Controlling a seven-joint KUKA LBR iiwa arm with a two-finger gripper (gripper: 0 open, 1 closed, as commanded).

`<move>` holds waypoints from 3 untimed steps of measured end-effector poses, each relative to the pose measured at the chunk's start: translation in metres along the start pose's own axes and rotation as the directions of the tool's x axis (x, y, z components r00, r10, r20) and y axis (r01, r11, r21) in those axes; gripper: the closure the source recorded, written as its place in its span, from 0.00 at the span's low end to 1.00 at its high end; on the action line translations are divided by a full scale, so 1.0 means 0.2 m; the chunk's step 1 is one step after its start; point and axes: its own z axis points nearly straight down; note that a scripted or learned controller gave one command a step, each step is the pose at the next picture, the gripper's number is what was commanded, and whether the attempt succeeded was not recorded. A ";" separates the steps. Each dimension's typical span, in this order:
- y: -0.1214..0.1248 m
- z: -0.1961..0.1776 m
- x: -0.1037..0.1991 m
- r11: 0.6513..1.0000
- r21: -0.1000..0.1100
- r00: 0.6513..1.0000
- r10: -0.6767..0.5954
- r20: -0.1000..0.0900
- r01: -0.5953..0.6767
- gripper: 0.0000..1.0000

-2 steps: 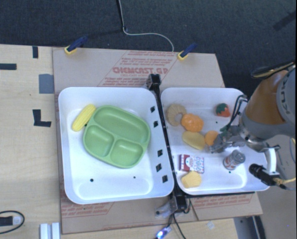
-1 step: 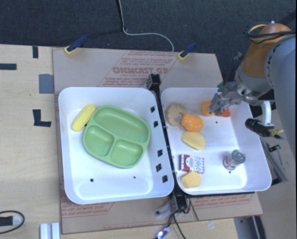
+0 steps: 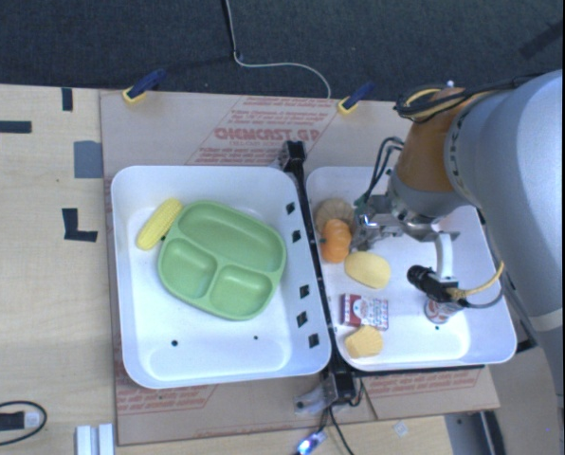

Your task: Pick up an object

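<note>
My gripper [image 3: 370, 227] hangs low over the right bin [image 3: 482, 344], near its left wall. Just left of it lie an orange fruit-shaped piece [image 3: 336, 239] and a tan round piece [image 3: 332, 210] behind that. A pale yellow lemon-like piece [image 3: 368, 270] sits directly below the gripper. Further forward are a small red and white carton [image 3: 365, 310] and a yellow chunk [image 3: 363, 341]. The arm's wrist covers the fingers, so nothing is seen held.
The left bin [image 3: 140, 349] holds a green divided plate [image 3: 222, 259] and a yellow corn cob [image 3: 158, 223] by its left side. A black divider with clips [image 3: 306, 273] runs between the bins. A black cable fitting [image 3: 434, 284] hangs off the arm over the right bin.
</note>
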 end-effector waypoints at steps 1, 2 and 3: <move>0.12 -0.54 0.59 1.000 -0.012 1.000 -0.008 -0.004 0.008 1.00; -0.30 -1.44 0.60 1.000 -0.016 1.000 0.002 -0.003 -0.002 1.00; -0.66 -1.26 0.72 1.000 0.006 1.000 0.003 -0.001 -0.003 1.00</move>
